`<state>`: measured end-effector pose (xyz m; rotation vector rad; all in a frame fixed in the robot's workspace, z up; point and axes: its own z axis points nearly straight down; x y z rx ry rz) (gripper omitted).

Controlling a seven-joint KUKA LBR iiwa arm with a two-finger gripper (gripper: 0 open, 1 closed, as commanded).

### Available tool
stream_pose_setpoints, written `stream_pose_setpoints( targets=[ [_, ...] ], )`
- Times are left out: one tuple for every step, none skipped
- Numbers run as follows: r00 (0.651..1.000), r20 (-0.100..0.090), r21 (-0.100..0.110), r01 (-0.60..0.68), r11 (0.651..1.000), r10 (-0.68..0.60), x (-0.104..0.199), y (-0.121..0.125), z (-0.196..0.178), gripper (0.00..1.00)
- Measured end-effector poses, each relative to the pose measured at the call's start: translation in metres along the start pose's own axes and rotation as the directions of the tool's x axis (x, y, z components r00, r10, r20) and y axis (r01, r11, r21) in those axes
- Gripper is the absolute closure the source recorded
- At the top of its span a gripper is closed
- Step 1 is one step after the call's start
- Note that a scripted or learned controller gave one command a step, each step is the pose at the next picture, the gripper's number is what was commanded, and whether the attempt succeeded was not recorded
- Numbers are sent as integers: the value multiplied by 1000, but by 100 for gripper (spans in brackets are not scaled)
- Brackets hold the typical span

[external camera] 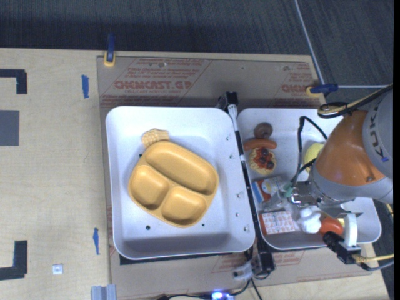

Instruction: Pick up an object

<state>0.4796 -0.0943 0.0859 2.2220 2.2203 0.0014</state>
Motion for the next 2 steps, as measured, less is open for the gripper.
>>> stream_pose_setpoints(
  targets=[
    [1000,3,-7,-1,1000,1,-1,2,-11,100],
    [1000,-1,-1,2,1000,-2,95,1,-99,100]
  ],
)
